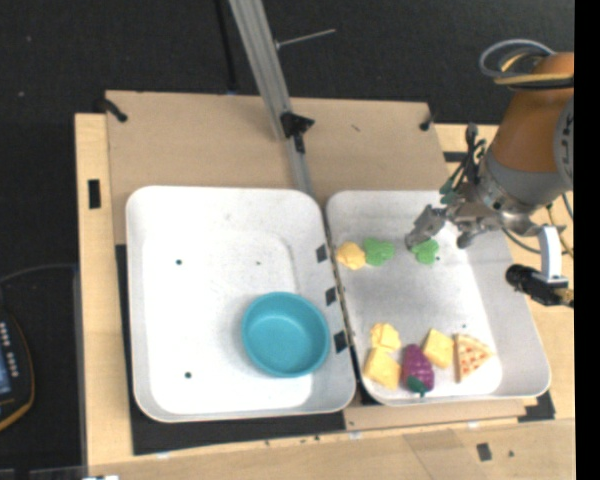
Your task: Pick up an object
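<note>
Camera view puts the gripper (442, 226) over the far part of the right bin (500, 298), fingers spread apart and grasping nothing; a small green piece (426, 252) lies just below it, apart from the fingertips; another green piece (378, 252) and a yellow piece (351, 256) sit further to its left; nearer the camera lie yellow blocks (383, 358), purple grapes (417, 366) and a pizza slice (470, 354); the blue bowl (284, 333) rests in the left bin (180, 238).
</note>
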Robot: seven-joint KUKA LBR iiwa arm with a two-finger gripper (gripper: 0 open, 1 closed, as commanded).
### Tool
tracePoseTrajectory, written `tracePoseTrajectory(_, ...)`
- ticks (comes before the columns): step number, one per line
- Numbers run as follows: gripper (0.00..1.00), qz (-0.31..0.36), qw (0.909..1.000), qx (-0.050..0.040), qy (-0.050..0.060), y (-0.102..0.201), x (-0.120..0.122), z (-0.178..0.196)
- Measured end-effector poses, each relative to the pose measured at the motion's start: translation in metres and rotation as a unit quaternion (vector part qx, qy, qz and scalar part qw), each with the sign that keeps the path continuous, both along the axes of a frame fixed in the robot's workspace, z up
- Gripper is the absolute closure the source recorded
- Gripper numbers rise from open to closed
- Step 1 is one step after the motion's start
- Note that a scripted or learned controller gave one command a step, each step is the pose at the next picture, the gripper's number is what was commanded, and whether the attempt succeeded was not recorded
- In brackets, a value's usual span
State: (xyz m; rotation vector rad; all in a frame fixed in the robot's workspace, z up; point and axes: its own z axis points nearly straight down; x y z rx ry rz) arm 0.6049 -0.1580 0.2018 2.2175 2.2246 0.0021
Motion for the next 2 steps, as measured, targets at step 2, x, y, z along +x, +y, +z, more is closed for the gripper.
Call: tracePoseTrajectory(2, 0.00, 0.000, 1.0000, -0.0012, 0.003, 0.002, 0.005, -0.061)
